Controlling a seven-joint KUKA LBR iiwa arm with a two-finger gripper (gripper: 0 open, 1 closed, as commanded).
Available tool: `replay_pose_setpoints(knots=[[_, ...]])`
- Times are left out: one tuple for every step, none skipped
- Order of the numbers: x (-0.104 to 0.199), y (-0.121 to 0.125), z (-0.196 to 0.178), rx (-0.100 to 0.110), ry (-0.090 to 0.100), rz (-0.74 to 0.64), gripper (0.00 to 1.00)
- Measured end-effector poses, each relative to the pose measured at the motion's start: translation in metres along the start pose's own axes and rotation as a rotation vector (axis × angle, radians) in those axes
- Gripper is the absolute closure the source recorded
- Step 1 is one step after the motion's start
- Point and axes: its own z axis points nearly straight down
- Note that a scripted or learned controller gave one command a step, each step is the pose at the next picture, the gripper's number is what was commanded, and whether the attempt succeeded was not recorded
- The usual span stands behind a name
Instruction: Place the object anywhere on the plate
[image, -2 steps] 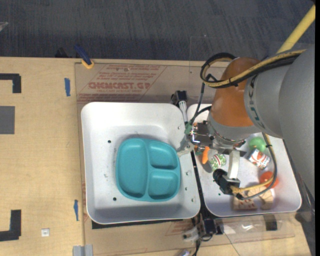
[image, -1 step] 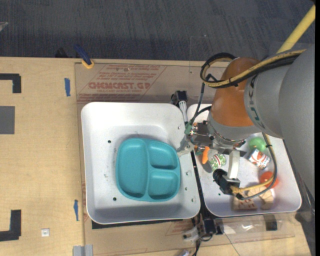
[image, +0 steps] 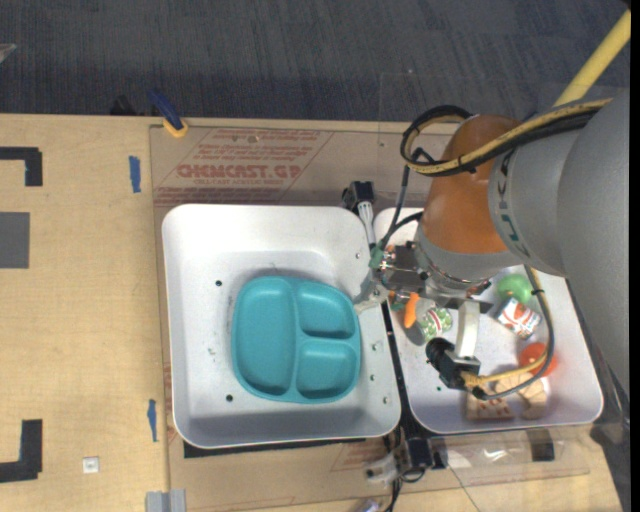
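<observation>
A teal plate (image: 297, 338) with three compartments lies in the left white bin (image: 200, 250), and nothing rests on it. My gripper (image: 393, 272) hangs under the orange wrist band, over the left edge of the right bin (image: 580, 395), close to the wall between the two bins. Just below it lie a small orange piece (image: 411, 308) and a round green, white and red object (image: 437, 322). The wrist hides what is directly beneath the gripper.
Further right in the right bin are a green object (image: 517, 287), a red and white can (image: 520, 317), a red piece (image: 533, 355) and wooden blocks (image: 512, 400). The arm covers the bin's upper part. Cardboard surrounds both bins.
</observation>
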Motion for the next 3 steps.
replay_pose_setpoints(knots=[[0.0000, 0.0000, 0.0000, 0.000, 0.000, 0.000, 0.00], [0.0000, 0.0000, 0.0000, 0.000, 0.000, 0.000, 0.00], [0.0000, 0.0000, 0.0000, 0.000, 0.000, 0.000, 0.00]])
